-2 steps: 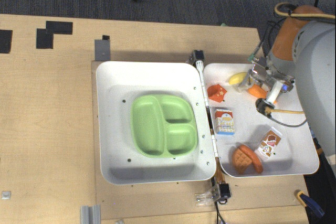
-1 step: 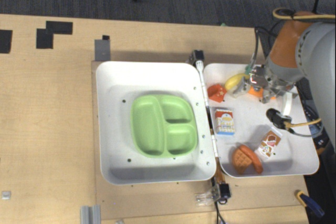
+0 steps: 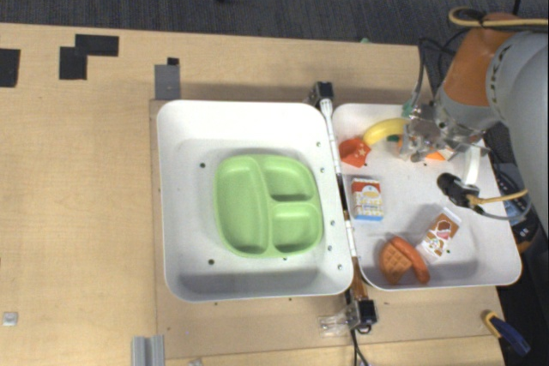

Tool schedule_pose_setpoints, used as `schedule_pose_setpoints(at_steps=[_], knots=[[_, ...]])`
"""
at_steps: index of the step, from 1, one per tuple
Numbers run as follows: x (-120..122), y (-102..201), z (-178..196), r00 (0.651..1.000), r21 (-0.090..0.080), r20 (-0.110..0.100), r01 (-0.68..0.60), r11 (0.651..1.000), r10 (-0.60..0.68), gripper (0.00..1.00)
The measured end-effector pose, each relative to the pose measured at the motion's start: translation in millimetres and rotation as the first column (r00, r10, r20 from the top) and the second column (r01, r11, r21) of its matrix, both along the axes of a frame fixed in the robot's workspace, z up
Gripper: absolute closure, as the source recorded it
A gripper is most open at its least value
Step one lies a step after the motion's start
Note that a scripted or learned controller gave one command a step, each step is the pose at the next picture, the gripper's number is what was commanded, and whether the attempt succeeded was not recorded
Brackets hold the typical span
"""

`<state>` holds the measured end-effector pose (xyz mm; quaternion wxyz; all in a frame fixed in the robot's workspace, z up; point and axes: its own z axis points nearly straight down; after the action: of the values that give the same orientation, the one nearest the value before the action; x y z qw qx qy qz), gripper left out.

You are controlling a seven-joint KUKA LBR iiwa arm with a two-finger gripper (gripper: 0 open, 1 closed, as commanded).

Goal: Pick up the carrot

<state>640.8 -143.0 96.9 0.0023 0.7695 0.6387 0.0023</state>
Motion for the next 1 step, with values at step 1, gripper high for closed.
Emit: schedule_pose_setpoints(at_steps=[1], knots=[[0.0, 0.1, -0.1, 1.0, 0.0, 0.0, 0.0, 1.0, 0.0, 0.0]])
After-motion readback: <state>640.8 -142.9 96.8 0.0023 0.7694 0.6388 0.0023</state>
